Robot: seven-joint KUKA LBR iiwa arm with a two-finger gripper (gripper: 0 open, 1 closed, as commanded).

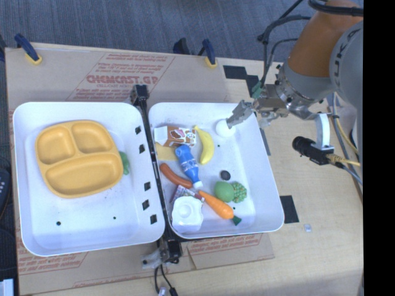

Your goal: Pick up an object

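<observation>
Gripper (237, 115) over upper right of right bin (262, 165), grip state unclear.
White ball (222, 127) just lower left of its tip, possibly touching.

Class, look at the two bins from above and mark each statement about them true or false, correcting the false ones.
1. The yellow divided tray lies in the left bin. True.
2. The banana lies in the left bin. False: it lies in the right bin.
3. The carrot lies beside the white carton. True.
4. The blue bottle is between the fingers. False: it lies in the right bin, apart from the gripper.
</observation>
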